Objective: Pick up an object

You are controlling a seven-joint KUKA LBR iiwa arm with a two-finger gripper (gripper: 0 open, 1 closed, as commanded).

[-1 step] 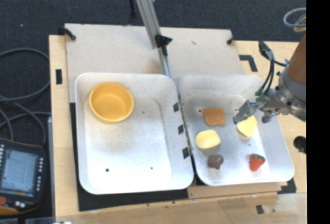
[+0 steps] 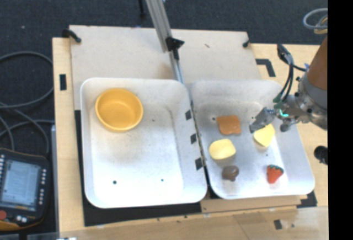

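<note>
The grey arm (image 2: 317, 87) is reaching in from the right side of the worktop (image 2: 63, 123), its orange band showing at the edge above the wrist and a bundle of cables looping beside it. The wrist is leaning down and to the left over the right-hand bin (image 2: 300, 178), and the pincer (image 2: 263, 122) is hanging low at that bin's upper right part. One dark finger (image 2: 259, 121) is sticking out leftward, just beside the top of a pale yellow wedge-shaped piece (image 2: 264, 136). Whether the fingers are spread or closed I cannot tell from here, and nothing is visibly sitting between them.

The yellow wedge is lying on the bin floor right under the pincer, possibly touching it. To its left a flat brown piece (image 2: 229, 124) is resting, and below that a rounded pale yellow lump (image 2: 222, 149) is sitting near the middle of the bin. Further toward the near edge a small dark brown object (image 2: 230, 172) is lying, and to the right of it a red strawberry-like piece (image 2: 274, 174) is sitting near the bin's lower right corner.

In the left-hand bin (image 2: 165, 189) a yellow bowl (image 2: 118, 109) is standing upright in the upper left corner, well apart from the arm. A metal rail (image 2: 157, 7) is slanting down from the top toward the gap between the two bins.
</note>
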